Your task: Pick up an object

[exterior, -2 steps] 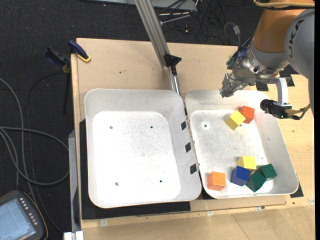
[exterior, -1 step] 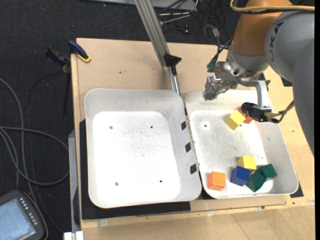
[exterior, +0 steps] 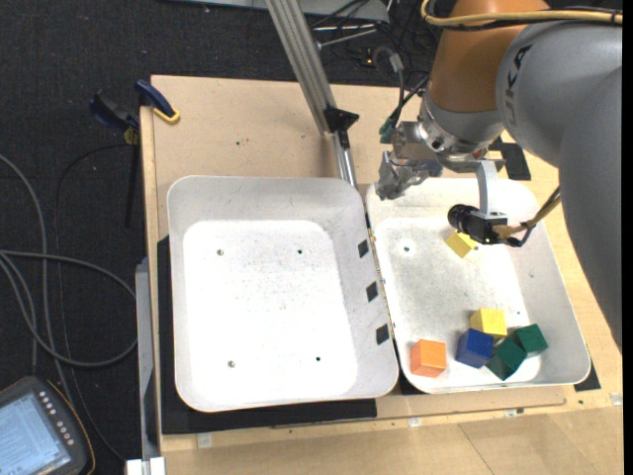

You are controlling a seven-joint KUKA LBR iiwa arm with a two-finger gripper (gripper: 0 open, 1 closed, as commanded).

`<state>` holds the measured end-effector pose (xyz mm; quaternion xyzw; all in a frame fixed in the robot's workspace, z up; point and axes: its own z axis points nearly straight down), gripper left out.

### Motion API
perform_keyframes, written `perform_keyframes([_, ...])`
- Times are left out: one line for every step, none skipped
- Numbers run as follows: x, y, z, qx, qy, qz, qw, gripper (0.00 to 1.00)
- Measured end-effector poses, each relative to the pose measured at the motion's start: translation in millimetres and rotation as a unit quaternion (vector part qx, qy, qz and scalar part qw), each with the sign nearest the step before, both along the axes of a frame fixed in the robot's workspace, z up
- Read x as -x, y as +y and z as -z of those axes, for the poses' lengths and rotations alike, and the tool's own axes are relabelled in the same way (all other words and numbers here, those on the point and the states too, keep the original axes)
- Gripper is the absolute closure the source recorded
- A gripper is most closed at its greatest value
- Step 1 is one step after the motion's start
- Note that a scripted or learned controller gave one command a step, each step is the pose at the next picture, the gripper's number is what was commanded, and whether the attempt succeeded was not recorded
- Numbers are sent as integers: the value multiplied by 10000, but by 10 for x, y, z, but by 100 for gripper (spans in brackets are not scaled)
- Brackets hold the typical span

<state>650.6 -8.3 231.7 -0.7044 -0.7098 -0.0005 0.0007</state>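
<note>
Pale wood, the tabletop (exterior: 247,127) fills the middle of the frame and carries two shallow white bins side by side. The left bin (exterior: 198,206) sits left of centre, its speckled floor bare. The right bin (exterior: 554,295) lies at the right and holds the blocks. A small yellow block (exterior: 460,244) rests tilted in the upper part of that bin, touching or just under a black fitting (exterior: 475,222) that hangs off the arm. Toward the lower right corner of the frame a cluster sits close together: an orange block (exterior: 428,356) at its left, a blue block (exterior: 476,348) just right of it, a second yellow block (exterior: 489,322) just above the blue one, and two green blocks (exterior: 519,348) at the right edge of the group, touching each other and the blue one. The grey arm (exterior: 574,77) with its orange band comes in from the upper right. The hand (exterior: 394,182) hangs over the upper left corner of the right bin, near the gap between the bins, well apart from the cluster and some way left of the tilted yellow block. Its fingers point down and look dark and blurred, so how far they are spread cannot be told, and nothing can be seen between them. A blue-and-yellow clamp (exterior: 138,107) grips the tabletop's upper left corner.
</note>
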Motion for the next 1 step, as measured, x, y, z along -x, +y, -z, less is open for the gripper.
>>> perform_keyframes([143,549,94,0,14,-1,10000,100])
